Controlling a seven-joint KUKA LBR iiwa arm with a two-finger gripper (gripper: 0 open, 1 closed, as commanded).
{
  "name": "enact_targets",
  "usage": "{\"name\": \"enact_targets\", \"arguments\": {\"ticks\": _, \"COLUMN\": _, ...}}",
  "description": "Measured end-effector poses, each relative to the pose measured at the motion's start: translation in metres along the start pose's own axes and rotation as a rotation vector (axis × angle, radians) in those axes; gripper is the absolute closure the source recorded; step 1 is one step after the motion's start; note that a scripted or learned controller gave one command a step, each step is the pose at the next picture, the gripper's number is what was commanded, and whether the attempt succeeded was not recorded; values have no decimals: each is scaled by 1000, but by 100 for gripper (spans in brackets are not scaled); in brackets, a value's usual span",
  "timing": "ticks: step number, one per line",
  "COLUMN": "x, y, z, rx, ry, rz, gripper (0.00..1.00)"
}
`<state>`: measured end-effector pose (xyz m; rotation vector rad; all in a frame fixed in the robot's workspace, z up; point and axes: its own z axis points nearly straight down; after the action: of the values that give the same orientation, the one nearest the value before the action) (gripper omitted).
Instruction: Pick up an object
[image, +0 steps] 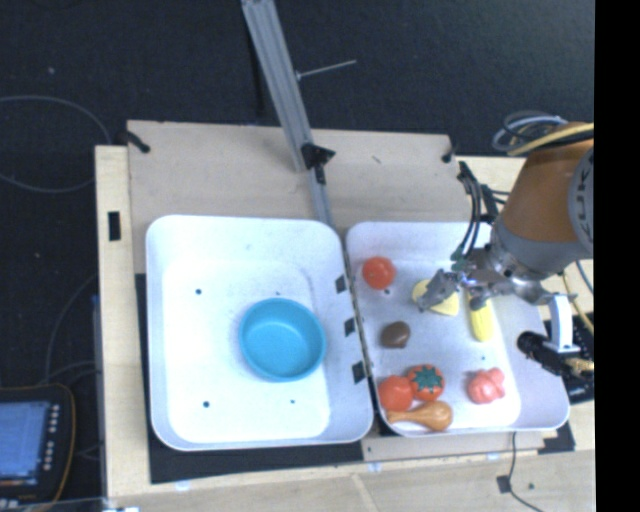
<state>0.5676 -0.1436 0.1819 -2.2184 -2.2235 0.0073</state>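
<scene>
The two-finger gripper (447, 291) hangs low in the right white bin (400, 243), fingers pinching a pale yellow plastic piece (437, 295) for lifting

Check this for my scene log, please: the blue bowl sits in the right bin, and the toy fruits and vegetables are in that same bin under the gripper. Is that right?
Not quite. The camera view shows the blue bowl in the left bin, alone. The toy fruits and vegetables, such as the orange-red ball and the brown piece, are in the right bin, where the gripper is.
</scene>
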Motion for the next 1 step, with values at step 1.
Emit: {"name": "enact_targets", "arguments": {"ticks": 1, "x": -8, "y": 3, "z": 62, "rx": 2, "ry": -1, "rz": 4, "gripper": 0}}
